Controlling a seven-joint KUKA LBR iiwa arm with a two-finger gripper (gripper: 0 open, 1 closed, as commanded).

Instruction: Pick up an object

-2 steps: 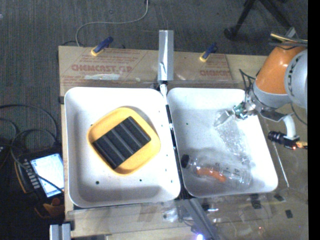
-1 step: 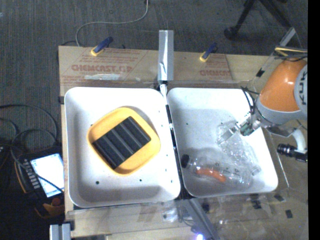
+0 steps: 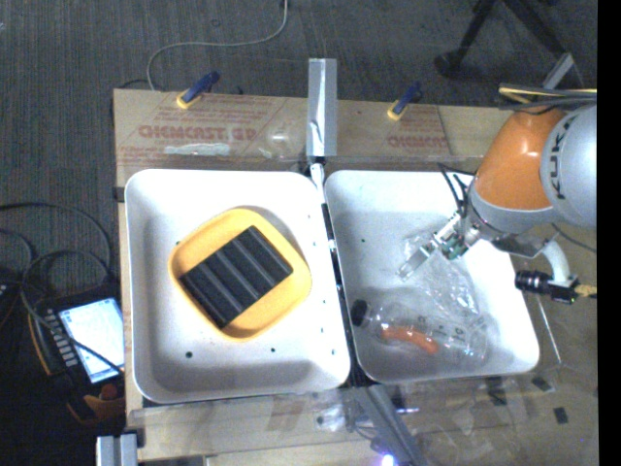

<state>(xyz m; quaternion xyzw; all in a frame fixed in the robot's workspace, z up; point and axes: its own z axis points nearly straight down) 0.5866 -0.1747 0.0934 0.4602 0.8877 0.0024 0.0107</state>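
We see gripper (image 3: 430,250) over right bin (image 3: 383,197), reaching in from 3 o'clock; can't tell its state. Clear plastic bag (image 3: 441,304) w/ orange item (image 3: 408,336) lies at bin's 5 o'clock, just below gripper. Yellow tray w/ black insert (image 3: 240,272) sits mid left bin (image 3: 146,357).

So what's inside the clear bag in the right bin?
Through the crumpled bag an orange item shows near its lower left. Folds and glare blur the rest, so any other contents can't be made out. The gripper sits above it.
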